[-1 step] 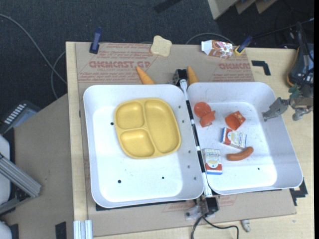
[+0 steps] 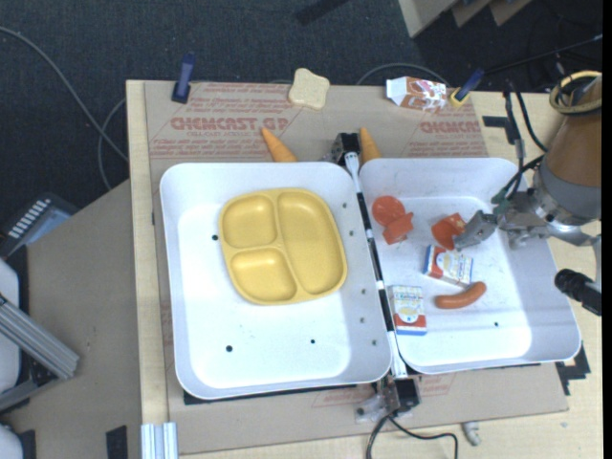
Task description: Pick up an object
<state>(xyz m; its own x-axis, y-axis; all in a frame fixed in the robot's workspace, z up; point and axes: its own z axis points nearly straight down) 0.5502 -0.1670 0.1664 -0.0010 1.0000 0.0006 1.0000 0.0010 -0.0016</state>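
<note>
The left bin (image 2: 191, 285) held a yellow divided plate (image 2: 284, 245), lying flat toward the back of the bin. Behind the bins, on the counter (image 2: 220, 122), lay a slice of bread (image 2: 308, 88) and, further right, a small crumpled carton (image 2: 417, 93).

In the right bin (image 2: 535, 338) were the things to pick from: a red toy (image 2: 390, 217) near the back left corner, a small milk carton (image 2: 408, 310) against the left wall, a sausage (image 2: 461, 297) just right of it, a red-and-white packet (image 2: 449, 266) above the sausage, and a red block (image 2: 447, 230) just behind the packet.

The arm (image 2: 574, 165) reached in from the right, low over the right bin, wrist pointing left. The tool (image 2: 475, 230) sat at the right side of the red block, seemingly touching it; whether it was released or clenched could not be told, nor whether it gripped the block.
</note>
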